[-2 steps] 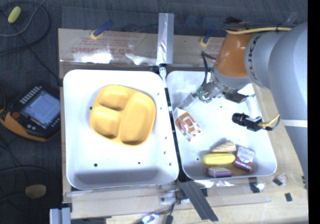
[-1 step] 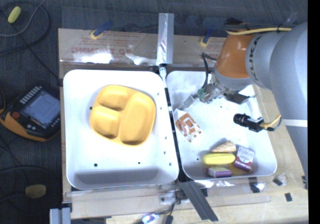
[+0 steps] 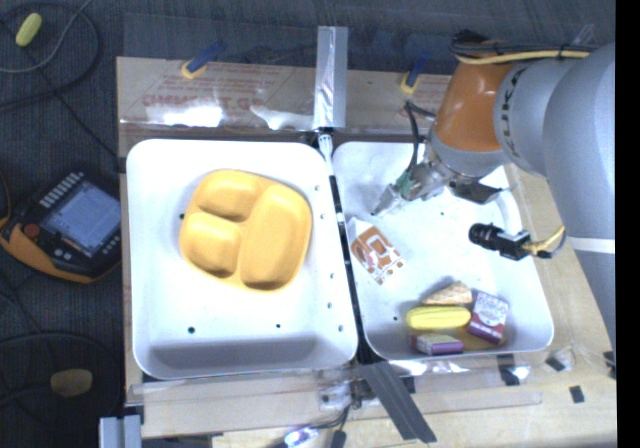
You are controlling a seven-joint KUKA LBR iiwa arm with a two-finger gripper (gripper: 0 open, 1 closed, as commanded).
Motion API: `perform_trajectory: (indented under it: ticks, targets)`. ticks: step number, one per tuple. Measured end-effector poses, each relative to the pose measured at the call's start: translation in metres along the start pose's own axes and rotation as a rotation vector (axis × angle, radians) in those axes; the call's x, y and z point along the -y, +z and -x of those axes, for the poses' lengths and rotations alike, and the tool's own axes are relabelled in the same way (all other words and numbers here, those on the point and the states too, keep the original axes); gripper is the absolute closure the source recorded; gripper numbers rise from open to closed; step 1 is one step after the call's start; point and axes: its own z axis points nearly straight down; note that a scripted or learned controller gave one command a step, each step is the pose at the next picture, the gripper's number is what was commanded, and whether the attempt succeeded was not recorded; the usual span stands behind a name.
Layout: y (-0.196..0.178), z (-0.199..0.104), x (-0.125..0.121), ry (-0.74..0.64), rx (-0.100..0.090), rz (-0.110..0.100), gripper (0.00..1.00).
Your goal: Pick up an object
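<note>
Camera view, from its left side: the left bin (image 3: 150,336) carries one big yellow tray (image 3: 246,228) with three hollows, lying flat near the middle. It has bare white floor on every side, so nothing crowds it, but it is broad and shallow and looks a poor fit for my reach.

Across the divider (image 3: 340,236), the right bin (image 3: 540,326) holds the smaller things. A little orange-and-white packet (image 3: 377,253) lies alone near the divider, apart from the rest. A yellow block (image 3: 438,317), a tan wedge (image 3: 450,293), a pink packet (image 3: 438,343) and a red-and-white box (image 3: 489,316) huddle against the near wall, touching one another, which leaves little room to slip in around any of them.

My gripper (image 3: 385,204) hangs over the far part of this bin, tips slanting down toward the lone packet and short of it. I think nothing is between my tips, but they are too small here to tell whether they are spread or closed. The lone packet looks like my easiest pick, with open floor all round.
</note>
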Motion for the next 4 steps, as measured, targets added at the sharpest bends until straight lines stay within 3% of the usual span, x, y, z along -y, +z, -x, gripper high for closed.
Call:
perform_trajectory:
  ticks: [1, 2, 3, 4]
  targets:
    - [0.000, 0.000, 0.000, 0.000, 0.000, -0.001, 0.00]
    - [-0.083, -0.045, -0.055, -0.057, -0.005, -0.013, 0.00]
    - [-0.083, -0.045, -0.055, -0.057, -0.005, -0.014, 0.00]
    - [-0.084, -0.045, 0.049, 0.096, -0.006, -0.016, 0.00]
